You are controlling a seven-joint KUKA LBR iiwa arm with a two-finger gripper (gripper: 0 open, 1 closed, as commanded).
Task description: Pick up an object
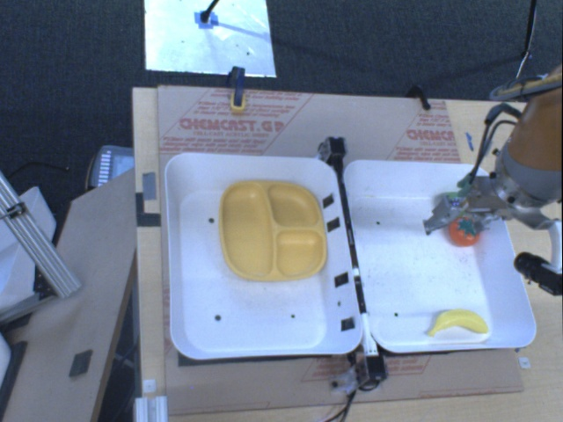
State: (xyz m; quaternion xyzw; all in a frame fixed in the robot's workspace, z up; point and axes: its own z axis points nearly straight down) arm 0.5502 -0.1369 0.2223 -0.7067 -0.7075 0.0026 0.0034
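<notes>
A small red-orange fruit with a green top (464,233) lies in the right bin (400,275), near its right wall. My gripper (455,211) hangs right over that fruit, touching or nearly touching its upper side, and hides part of it. The grey arm with its orange band (534,139) reaches in from the right edge. A yellow banana (458,323) lies near the right bin's front edge, well apart from the gripper.
A yellow divided plate (271,229) sits in the middle of the left bin (189,323). A black hinge strip with clips (346,244) runs between the two bins. A yellow clamp (237,90) stands at the back of the cardboard.
</notes>
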